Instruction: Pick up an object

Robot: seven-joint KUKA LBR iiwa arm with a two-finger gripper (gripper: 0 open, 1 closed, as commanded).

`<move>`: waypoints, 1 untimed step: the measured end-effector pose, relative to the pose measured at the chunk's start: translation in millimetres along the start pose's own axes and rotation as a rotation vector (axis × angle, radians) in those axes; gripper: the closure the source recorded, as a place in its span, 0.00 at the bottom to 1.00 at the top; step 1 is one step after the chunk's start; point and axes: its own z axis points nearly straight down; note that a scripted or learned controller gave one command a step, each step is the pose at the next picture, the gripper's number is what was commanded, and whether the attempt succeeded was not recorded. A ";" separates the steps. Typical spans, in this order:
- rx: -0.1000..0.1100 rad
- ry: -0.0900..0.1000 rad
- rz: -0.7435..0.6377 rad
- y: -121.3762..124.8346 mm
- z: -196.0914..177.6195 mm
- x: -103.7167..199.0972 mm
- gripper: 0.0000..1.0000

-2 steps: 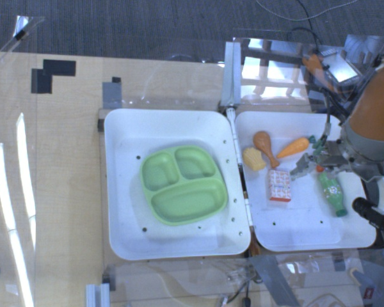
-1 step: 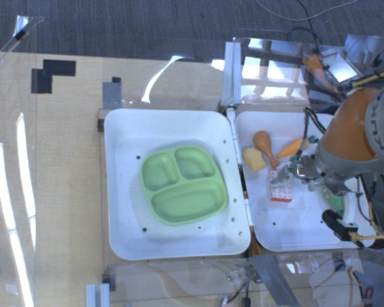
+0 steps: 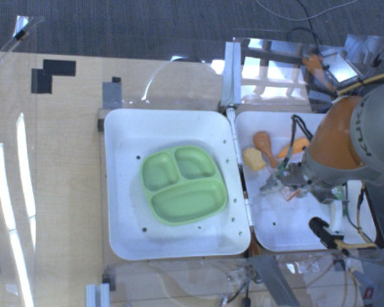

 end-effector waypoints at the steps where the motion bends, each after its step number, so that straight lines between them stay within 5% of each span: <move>1: -0.008 0.001 0.001 3.1 -12.3 1.3 1.00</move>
